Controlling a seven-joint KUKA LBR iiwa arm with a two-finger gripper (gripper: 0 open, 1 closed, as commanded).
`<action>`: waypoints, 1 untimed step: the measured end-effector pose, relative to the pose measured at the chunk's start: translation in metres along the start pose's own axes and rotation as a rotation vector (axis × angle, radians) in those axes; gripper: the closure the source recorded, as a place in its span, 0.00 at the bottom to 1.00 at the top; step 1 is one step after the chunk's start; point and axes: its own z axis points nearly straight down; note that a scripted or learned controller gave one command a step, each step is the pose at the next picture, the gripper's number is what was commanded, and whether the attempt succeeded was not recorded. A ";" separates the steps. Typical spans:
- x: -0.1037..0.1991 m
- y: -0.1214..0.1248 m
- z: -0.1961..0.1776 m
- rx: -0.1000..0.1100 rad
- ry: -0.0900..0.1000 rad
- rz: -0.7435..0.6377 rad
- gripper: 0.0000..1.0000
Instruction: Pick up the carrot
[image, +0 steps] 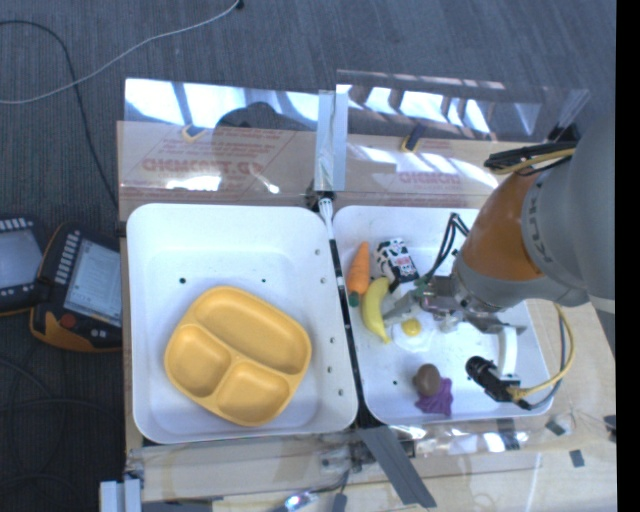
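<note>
The orange carrot (358, 268) lies in the right bin (530, 395), close to its left wall, with its tip pointing toward the back. My gripper (416, 297) is low over the same bin, to the right of the carrot and apart from it. It sits just right of the yellow banana (375, 308) and above a fried-egg toy (410, 329). The grey wrist and its orange band (497, 235) hide the bin's right part.
A black-and-white cow toy (397, 258) stands behind the gripper. A brown ball (427, 378) and a purple toy (436, 402) lie near the right bin's front. The left bin (160, 240) holds a yellow divided plate (238, 353). A black cable plug (482, 372) hangs near the front right.
</note>
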 end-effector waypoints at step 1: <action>-0.004 -0.053 -0.039 0.021 0.004 -0.026 0.00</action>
